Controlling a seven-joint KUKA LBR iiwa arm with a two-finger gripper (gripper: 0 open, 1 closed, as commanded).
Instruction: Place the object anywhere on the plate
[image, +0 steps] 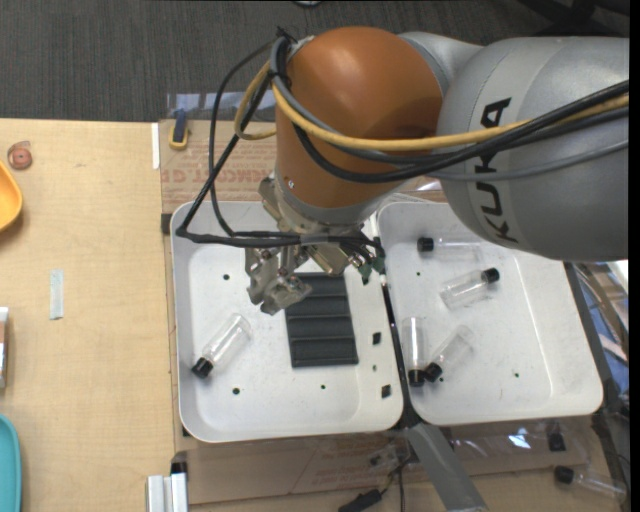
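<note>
Over the left bin (200, 300), the gripper (277, 290) hangs low beside a black ridged plate (322, 322).

At the far left, the wooden bench (90, 250) carries an orange item (8, 200) cut off by the edge and a teal one (8, 465) near the front corner. Next, within the left bin, a clear vial with a black cap (220, 347) lies tilted on the white floor, well apart from the plate and untouched. Just right of it the gripper sits at the plate's far left corner; whether its fingers are spread or pressed together I cannot tell, and nothing visible sits between them. The grey arm with its orange band (350, 100) looms above, trailing black cables. Further right, the second bin (560, 400) holds several more clear vials (470, 286), scattered near its far and middle parts.
</note>
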